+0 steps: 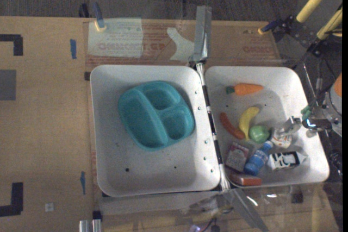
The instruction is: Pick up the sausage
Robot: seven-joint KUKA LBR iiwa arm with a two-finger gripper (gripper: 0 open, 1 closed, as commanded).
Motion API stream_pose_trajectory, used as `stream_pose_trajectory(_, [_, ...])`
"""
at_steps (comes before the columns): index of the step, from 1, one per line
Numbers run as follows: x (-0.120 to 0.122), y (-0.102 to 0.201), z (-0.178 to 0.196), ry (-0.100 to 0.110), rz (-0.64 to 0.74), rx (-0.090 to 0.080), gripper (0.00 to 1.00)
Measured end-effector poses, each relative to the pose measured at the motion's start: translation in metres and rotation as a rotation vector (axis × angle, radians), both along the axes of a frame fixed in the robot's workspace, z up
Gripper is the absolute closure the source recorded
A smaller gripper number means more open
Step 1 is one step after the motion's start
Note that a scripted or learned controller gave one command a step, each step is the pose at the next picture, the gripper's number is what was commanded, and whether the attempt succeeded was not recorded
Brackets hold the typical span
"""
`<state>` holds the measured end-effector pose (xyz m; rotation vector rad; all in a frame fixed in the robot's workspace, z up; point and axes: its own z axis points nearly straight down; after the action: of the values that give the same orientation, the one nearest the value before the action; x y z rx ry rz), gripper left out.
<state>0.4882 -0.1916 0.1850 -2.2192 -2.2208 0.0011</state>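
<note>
The sausage (231, 125), a reddish-orange slanted stick, lies in the left half of the right bin (283, 79), just left of a yellow banana (248, 118). My gripper (299, 122) reaches in over the bin's right wall, low above the floor, well to the right of the sausage. It hangs just above a small white item (282, 139). Nothing can be seen held in it.
The right bin also holds a carrot (246, 88), a green fruit (259, 132), a purple box (237, 155), a blue bottle (258, 159), a black-and-white carton (286, 160) and a second reddish piece (246, 180). A teal divided plate (156, 114) sits in the left bin (109, 160).
</note>
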Motion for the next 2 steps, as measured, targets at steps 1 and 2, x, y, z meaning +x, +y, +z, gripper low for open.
stream_pose_trajectory(1, [0.066,0.076,-0.097,-0.011,0.151,-0.003,0.0])
stream_pose_trajectory(2, [0.021,0.081,-0.051,0.002,-0.272,0.0,0.0])
